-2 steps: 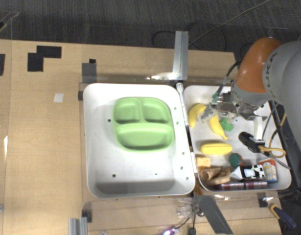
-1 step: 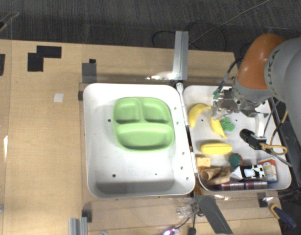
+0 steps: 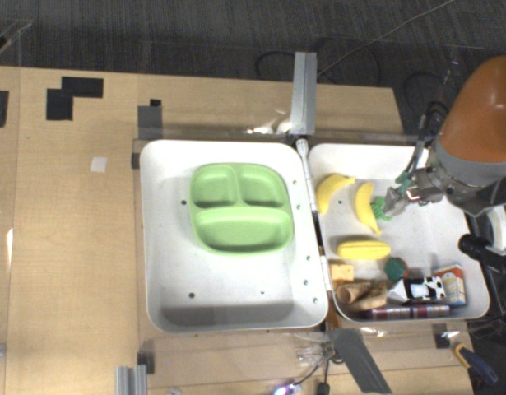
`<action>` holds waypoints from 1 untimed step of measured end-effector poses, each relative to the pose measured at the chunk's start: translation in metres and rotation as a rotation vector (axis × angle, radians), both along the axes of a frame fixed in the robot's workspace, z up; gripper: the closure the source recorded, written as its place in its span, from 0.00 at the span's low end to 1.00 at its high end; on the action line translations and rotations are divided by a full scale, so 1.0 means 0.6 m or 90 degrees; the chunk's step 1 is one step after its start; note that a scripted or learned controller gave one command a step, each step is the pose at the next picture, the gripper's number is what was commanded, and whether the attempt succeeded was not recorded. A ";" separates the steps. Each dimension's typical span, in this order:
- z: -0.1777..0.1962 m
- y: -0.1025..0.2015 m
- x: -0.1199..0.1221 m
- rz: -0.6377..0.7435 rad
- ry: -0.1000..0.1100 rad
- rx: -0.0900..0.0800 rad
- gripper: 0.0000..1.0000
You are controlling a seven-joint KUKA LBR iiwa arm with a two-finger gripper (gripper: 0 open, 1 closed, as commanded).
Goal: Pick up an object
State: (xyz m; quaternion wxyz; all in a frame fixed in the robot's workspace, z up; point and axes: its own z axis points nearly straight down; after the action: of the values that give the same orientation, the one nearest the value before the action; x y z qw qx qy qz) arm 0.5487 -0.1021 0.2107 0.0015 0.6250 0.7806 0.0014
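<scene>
Pale wooden desk (image 3: 63, 220) holds two shallow white bins. Left bin (image 3: 166, 303) carries a smooth green divided plate (image 3: 239, 206). Right bin (image 3: 475, 303) crowds toy food toward its near edge, within reach: curved glossy bananas (image 3: 366, 206). Claw (image 3: 394, 202) hovers beside one; its grip state cannot be told.

No text, brand name or number can be read anywhere in the camera view. The small carton (image 3: 447, 287) in the right bin (image 3: 475, 245) carries a printed pattern of black and white with some red and orange, and the dark stick-shaped item (image 3: 409, 311) beside it has a coloured wrapper, but both prints are too small and blurred to make out any letters.
</scene>
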 end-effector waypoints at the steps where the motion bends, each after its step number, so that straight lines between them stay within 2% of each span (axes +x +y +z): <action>1: -0.003 0.021 -0.078 -0.111 0.002 0.001 1.00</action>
State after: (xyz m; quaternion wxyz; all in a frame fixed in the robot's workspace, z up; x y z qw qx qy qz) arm 0.5018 -0.0893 0.2087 0.0001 0.6906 0.7232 0.0007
